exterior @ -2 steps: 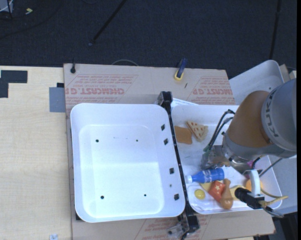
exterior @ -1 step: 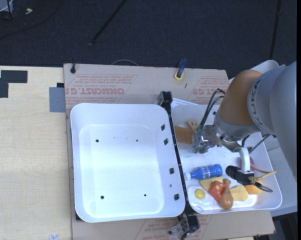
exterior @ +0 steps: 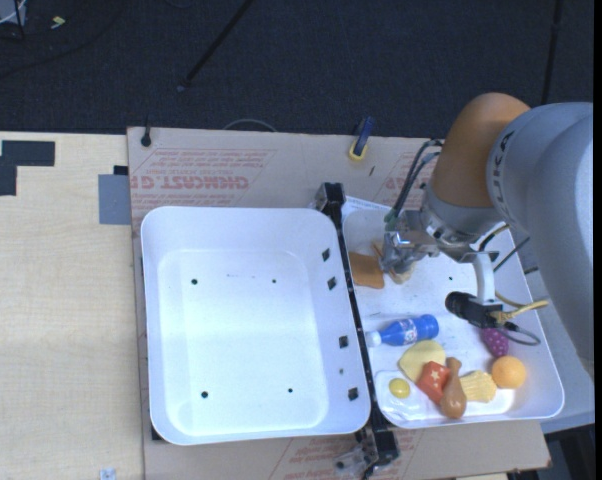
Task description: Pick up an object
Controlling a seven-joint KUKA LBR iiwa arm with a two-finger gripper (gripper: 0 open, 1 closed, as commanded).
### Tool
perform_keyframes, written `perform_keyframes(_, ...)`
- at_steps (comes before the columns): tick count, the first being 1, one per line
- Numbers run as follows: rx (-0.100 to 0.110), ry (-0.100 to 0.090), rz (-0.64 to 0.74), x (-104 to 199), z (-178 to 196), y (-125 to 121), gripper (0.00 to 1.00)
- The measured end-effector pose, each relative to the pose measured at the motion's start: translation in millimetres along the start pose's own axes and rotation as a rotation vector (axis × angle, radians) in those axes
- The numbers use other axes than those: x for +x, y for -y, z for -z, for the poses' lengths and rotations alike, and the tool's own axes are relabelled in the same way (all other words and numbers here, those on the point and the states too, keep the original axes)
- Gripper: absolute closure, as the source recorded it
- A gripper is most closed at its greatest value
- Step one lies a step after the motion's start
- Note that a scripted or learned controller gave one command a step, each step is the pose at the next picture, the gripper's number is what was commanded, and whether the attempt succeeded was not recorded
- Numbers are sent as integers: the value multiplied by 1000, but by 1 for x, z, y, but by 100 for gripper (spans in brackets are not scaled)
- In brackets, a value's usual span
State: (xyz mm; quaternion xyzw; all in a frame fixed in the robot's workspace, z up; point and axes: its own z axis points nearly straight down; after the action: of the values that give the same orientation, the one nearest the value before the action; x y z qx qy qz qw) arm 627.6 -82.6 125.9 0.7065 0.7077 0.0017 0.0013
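Observation:
My gripper (exterior: 395, 260) reaches down into the right bin (exterior: 541, 400) near its far left corner. A tan, bread-like piece (exterior: 365, 269) lies just to its left, touching or nearly touching it. Whether the piece is held cannot be made out. Nearer the front lie a blue bottle (exterior: 406, 330), a yellow piece (exterior: 419, 359), a red piece (exterior: 433, 378) and a brown drumstick (exterior: 453, 395).
An orange ball (exterior: 508, 372), purple grapes (exterior: 495, 343), a fried egg (exterior: 399, 388) and a pale yellow slab (exterior: 479, 389) crowd the right bin's front. The left bin (exterior: 156, 268) stands beside it. A blue-and-yellow clip (exterior: 360, 140) sits on the board behind.

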Motion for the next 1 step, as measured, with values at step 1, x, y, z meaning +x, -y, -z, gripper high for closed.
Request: perform_keyframes(1, -5, -3, 5, 71, 86, -19, 100)
